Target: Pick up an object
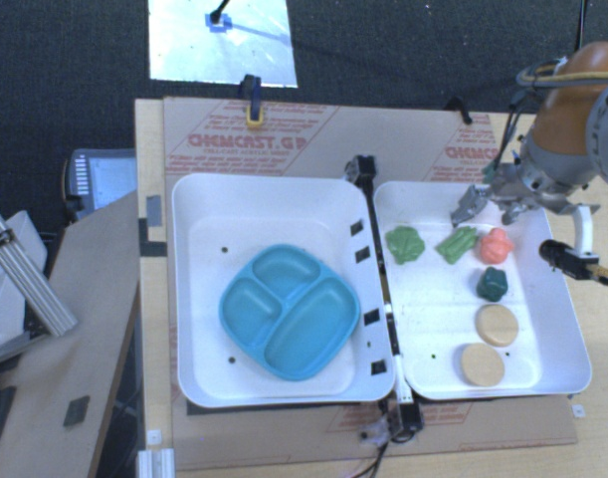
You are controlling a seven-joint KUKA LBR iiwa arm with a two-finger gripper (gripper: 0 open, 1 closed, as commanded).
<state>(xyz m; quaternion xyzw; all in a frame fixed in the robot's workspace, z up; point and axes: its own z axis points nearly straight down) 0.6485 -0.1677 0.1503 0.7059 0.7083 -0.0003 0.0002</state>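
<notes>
the right bin (pixel 557 366) is holding six small objects, all lying loose on its white floor. a ruffled green piece (pixel 405 244) is sitting near the bin's left wall. just right of it, an elongated lighter-green piece (pixel 457 244) is lying at a slant. a salmon-pink rounded piece (pixel 497 246) is resting beside that one, close enough that contact cannot be judged. below the pink piece, a dark green lump (pixel 492 285) is sitting apart. two tan discs are lying flat further down — the upper disc (pixel 498 325) and the lower disc (pixel 482 364) — nearly touching.
</notes>
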